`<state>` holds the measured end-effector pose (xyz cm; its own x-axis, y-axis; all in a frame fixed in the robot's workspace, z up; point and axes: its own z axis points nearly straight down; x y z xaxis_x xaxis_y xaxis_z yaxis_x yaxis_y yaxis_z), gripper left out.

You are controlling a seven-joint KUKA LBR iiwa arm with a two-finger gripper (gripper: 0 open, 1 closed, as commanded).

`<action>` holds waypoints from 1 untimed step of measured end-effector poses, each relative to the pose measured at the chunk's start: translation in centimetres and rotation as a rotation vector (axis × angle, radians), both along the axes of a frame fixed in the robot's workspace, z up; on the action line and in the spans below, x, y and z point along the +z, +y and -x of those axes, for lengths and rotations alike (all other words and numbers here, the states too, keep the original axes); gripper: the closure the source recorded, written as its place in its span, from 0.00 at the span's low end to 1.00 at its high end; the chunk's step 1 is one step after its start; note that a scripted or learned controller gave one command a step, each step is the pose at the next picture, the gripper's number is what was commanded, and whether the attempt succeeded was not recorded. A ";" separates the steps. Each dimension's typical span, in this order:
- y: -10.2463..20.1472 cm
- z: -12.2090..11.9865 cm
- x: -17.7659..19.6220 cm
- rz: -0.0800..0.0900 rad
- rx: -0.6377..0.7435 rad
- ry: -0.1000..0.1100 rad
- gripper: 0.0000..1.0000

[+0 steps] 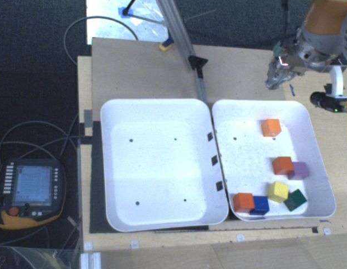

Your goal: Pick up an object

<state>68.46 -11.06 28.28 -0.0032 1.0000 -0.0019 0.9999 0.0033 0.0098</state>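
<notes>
Plainly, the gripper [276, 76] hangs beyond the right bin's [318, 150] far rim; its state I cannot tell. Blocks crowd the bin's near corner; the yellow block [278, 191] touching neighbours risks a blocked grasp.

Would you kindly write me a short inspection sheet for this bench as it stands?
Surface: bench bears left bin and right bin.
Job's things: in the right bin, orange block, red-orange block, purple block, yellow block, green block, orange cube, blue block.
Clutter: nothing seen.
Grippers: pincer above the bench, beyond the right bin.
Cables: cable on the floor.
Surroundings: teach pendant, dark carpet.
</notes>
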 end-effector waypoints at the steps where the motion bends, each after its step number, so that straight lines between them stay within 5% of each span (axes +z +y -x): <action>1: 4.9 2.0 0.1 -0.003 0.006 0.008 1.00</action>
